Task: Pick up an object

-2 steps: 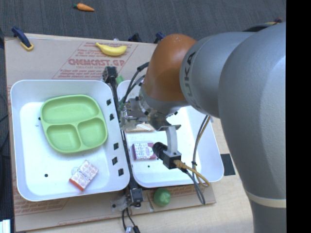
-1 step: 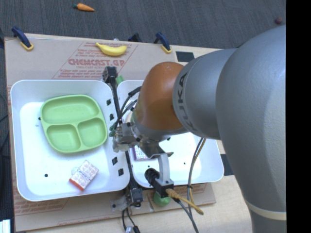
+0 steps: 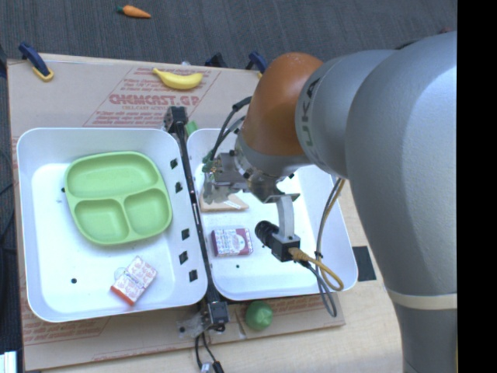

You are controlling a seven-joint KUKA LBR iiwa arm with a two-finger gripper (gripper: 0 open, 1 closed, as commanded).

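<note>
Both white bins [image 3: 46, 286] are showing smooth, glossy plastic. The green divided tray [image 3: 116, 196] is looking like matt plastic. The surface [image 3: 101, 103] beneath is presenting as printed brown cardboard.

banana [image 3: 179, 77] on cardboard sheet [image 3: 109, 99] behind bins | orange piece, perhaps a carrot [image 3: 134, 11], on grey floor | blue clamp [image 3: 36, 60] at cardboard's corner | green ball [image 3: 259, 315] just below right bin
</note>
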